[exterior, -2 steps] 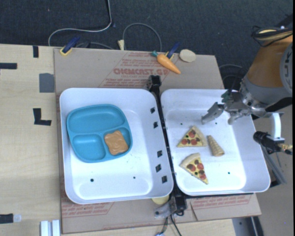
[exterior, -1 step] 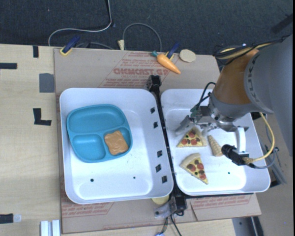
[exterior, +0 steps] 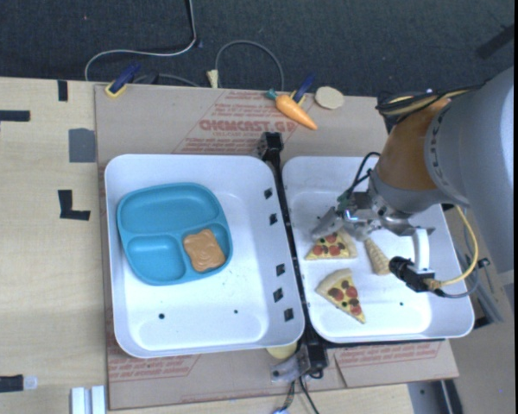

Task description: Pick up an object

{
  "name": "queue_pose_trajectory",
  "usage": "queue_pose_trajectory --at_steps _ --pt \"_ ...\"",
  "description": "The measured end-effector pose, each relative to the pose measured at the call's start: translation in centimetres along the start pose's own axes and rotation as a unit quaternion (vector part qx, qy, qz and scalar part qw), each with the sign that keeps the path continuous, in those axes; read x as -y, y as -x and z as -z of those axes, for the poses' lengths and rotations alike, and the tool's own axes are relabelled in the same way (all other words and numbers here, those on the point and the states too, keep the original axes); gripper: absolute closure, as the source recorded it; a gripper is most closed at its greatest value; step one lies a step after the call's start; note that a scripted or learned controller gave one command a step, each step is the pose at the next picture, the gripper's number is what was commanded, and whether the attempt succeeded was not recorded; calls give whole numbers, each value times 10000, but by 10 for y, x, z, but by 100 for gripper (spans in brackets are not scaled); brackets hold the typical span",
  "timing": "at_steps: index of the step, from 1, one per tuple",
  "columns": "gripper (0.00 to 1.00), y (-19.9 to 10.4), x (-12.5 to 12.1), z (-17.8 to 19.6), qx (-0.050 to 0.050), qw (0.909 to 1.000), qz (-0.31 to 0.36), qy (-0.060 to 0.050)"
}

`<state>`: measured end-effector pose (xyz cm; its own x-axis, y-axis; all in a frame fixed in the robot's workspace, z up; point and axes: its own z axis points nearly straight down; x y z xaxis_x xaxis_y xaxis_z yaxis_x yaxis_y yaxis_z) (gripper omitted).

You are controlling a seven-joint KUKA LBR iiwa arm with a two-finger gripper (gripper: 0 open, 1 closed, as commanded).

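In the right bin, two triangular pizza slices.

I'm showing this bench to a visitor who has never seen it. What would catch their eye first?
Probably the grey and orange arm reaching into the right bin, its gripper low over the upper of two pizza slices, the other slice nearer the front. Next, the blue divided plate in the left bin, with a brown bear-shaped toast in one compartment. A toy carrot lies on the cardboard behind the bins.
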<state>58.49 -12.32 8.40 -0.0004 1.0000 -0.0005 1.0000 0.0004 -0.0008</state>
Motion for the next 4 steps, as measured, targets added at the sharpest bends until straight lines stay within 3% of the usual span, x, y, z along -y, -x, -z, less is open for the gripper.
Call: queue_pose_trajectory --at_steps 1,2,3,4 --pt "0 -20 4 3 18 10000 7 37" --pt "0 -13 -3 3 -13 10000 8 7" --pt "0 17 -42 3 -7 10000 8 18" --pt "0 94 34 14 16 10000 -45 -17"
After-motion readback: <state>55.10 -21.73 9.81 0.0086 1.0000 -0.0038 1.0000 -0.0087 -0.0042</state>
